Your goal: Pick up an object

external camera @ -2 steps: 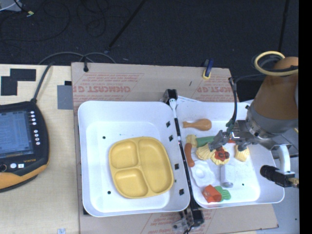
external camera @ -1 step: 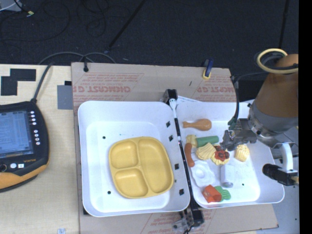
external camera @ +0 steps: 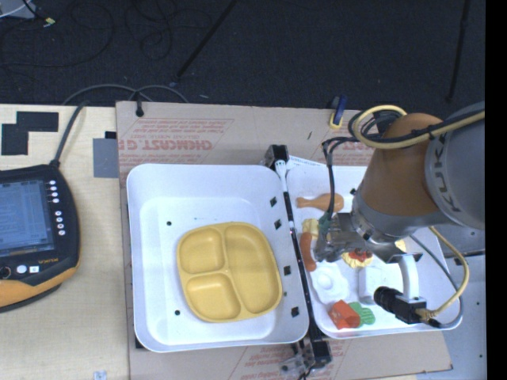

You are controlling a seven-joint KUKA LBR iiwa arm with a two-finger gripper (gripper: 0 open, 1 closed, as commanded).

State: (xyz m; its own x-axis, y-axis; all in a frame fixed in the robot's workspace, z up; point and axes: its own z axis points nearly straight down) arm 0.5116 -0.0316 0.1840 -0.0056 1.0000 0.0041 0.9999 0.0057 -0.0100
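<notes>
The right bin (external camera: 444,323) holds several small toy foods. An orange-brown drumstick-shaped piece (external camera: 321,202) lies near its far left corner. A red block (external camera: 343,314) with a green piece (external camera: 365,316) beside it sits near the front edge, and a white piece (external camera: 328,280) lies left of centre. My gripper (external camera: 331,248) is low over the left half of this bin, above yellow and red pieces (external camera: 307,229). The wrist hides the fingertips and whatever lies under them.
The left bin (external camera: 150,212) holds a yellow divided plate (external camera: 228,271). A black clamp strip (external camera: 289,228) runs between the two bins. A teach pendant (external camera: 32,228) lies on the bench at far left. Cables (external camera: 380,125) loop over the arm.
</notes>
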